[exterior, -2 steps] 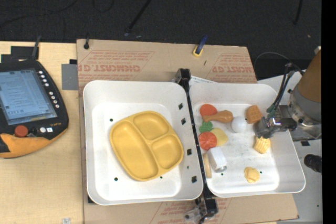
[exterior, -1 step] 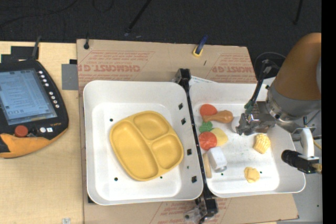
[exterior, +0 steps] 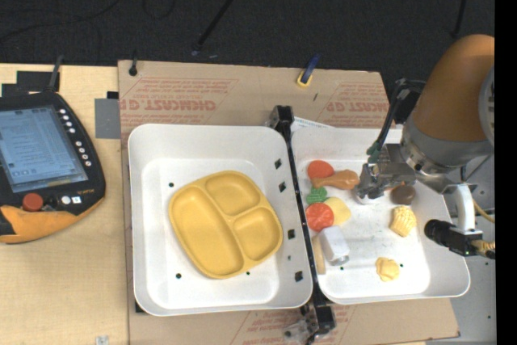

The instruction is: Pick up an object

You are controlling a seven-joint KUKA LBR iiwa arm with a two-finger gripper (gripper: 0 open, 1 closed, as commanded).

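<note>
We count two white bins side by side on a sheet of cardboard (exterior: 242, 89). The left bin (exterior: 153, 174) holds one thing, a yellow tray (exterior: 224, 222) with three compartments, lying a little turned in the middle of the floor. The right bin (exterior: 440, 275) holds about eight small toy foods.

One arm (exterior: 456, 105) comes in from the right, its orange band high over the right bin's far side and the grey wrist below it. The gripper (exterior: 370, 191) points down over the upper middle of the right bin, just right of the carrot. We cannot tell if it is spread or pressed together, and we see nothing pinched in it.

In the right bin, a red tomato (exterior: 320, 216) lies near the divider, touching a green leaf (exterior: 316, 195) above it and a pale yellow piece (exterior: 339, 212) on its right. Below it is a white block (exterior: 334, 245). At the top are a red-orange piece (exterior: 320, 169) and an orange carrot (exterior: 342, 179), just beside each other. A brown piece (exterior: 402, 193) lies close to the gripper, on its right, with a yellow corn (exterior: 403, 220) below it. A second small yellow piece (exterior: 388, 269) lies near the front edge, apart from the others.

On the bench, far left, lies one control pendant (exterior: 44, 166) with a lit screen.
</note>
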